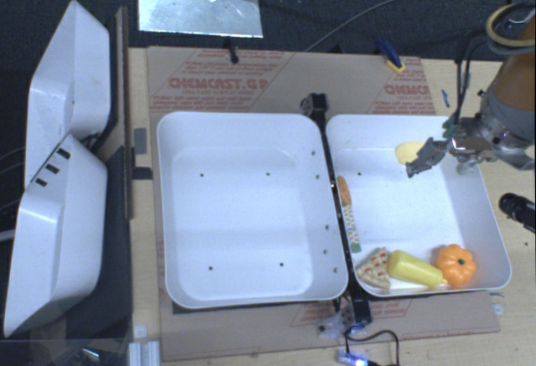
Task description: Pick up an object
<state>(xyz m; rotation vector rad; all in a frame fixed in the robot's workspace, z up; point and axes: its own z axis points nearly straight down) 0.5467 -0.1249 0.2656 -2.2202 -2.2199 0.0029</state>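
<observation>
Camera view showed the gripper (421,160) low over the right bin (477,213), its dark tip beside a pale yellow rounded piece (409,152); whether it was clenched or released could not be told. The arm (511,96) slanted in from the right. Along the bin's near wall lay one smooth yellow oblong (414,269), one ribbed orange pumpkin (456,265) and one tan wedge (376,267). A striped strip (347,213) lay by the divider. The left bin (243,205) sat alongside on the table (251,79).

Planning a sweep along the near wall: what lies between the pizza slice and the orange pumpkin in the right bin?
The yellow block lies between the pizza slice and pumpkin.
</observation>
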